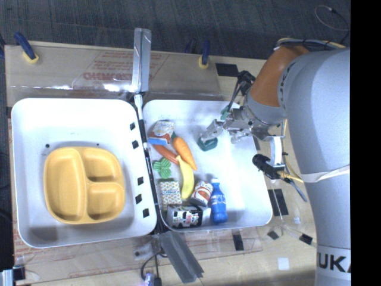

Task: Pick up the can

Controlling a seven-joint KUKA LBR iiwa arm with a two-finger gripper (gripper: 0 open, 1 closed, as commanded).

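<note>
a grey robot arm with an orange band reaches in from the right over the right bin (250,159), the other of two white bins sitting to its left. its gripper (209,138) hangs low over the bin floor, and whether the jaws are released or clenched cannot be told, since the tips blur into a small teal shape beneath them. the can (202,193), red and white, lies on its side well below the jaws, just off their left side, wedged between a banana (186,180) and a blue bottle (218,205). a dark carton (184,217) lies below the can, its label too small to read. a carrot (185,151) sits left of the jaws. far left of them, a yellow divided tray (84,183) rests in the left bin (24,159). the arm's bulk hides the bench beyond the bin's right edge
</note>
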